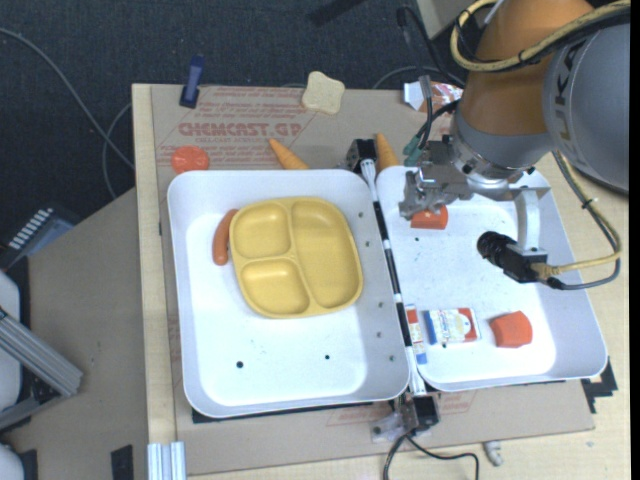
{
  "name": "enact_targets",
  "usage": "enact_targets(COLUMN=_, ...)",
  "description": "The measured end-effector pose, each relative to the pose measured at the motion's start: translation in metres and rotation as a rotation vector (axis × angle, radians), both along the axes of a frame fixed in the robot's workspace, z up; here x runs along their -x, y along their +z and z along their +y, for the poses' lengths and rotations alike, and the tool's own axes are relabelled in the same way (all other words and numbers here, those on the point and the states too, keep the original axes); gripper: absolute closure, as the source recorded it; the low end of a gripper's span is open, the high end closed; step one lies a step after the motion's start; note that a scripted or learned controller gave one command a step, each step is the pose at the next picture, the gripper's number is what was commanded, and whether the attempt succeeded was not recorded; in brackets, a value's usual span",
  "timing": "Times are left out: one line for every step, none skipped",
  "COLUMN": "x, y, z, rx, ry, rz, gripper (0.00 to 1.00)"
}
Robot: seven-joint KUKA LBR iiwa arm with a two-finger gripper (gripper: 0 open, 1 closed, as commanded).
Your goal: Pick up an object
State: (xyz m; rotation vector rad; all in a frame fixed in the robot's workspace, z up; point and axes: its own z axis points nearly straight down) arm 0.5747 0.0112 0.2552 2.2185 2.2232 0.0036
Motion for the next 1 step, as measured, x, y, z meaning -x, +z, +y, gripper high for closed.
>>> enact_targets(x=0.0032, y=-0.0449, z=0.041, rx=0.0, ry=-0.001, rz=0.005, gripper=1.0)
